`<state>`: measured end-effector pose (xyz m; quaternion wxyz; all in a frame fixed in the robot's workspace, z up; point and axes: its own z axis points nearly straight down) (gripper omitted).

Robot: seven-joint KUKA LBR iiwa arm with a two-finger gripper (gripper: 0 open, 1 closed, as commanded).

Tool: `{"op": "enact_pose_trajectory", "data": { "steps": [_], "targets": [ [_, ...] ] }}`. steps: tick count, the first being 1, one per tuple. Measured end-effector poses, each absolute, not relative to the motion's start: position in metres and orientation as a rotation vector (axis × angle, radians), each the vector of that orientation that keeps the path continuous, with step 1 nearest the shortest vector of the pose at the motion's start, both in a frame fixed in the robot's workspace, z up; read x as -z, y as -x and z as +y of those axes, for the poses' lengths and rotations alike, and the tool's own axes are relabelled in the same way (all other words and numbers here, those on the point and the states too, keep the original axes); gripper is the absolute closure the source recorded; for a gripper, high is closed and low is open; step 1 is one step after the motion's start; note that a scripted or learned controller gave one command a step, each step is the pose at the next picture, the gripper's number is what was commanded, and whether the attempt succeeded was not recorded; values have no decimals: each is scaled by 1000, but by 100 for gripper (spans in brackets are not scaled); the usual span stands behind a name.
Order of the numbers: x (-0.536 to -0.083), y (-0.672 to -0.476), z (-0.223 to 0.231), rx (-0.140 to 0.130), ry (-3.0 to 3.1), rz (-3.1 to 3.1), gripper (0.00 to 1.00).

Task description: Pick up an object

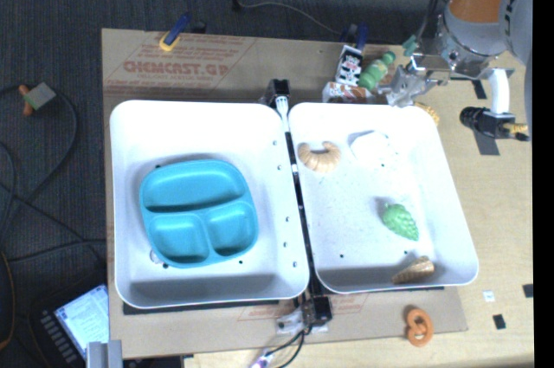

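Above the far right corner of the right bin [450, 184], the gripper [407, 85] is hanging over the bin's rim, at the end of the grey arm [485, 3] that is reaching in from the right. Whether it is released or clenched I cannot tell, since the metal parts there are blurring into the clutter behind the bin; nothing is visibly sitting in its grasp.

Inside that bin, several things are lying well apart. A white piece [374, 147] is lying closest, just below and to the left of the gripper, pale against the white floor and hard to outline. A tan croissant [319, 156] is curling near the dividing wall, further left. A green knobbly toy [400, 220] is lying toward the near side, its long axis running slantwise from upper left to lower right. A brown wedge [413, 270] is resting against the near wall.

The left bin [130, 132] is holding a blue divided tray [199, 212], far from the gripper.

Judging by position, the white piece is the shortest reach: down and slightly left. The green toy is looking like the clearer target, though it would need a longer move toward the near side.
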<state>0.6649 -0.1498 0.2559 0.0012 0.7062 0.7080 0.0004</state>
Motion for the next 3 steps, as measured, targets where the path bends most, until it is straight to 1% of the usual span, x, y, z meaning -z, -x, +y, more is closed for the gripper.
{"op": "enact_pose_trajectory", "data": {
  "steps": [1,3],
  "targets": [
    [-225,-668,-101,2,-2220,2224,100],
    [-224,-668,9,1,-2220,2223,100]
  ]
}}
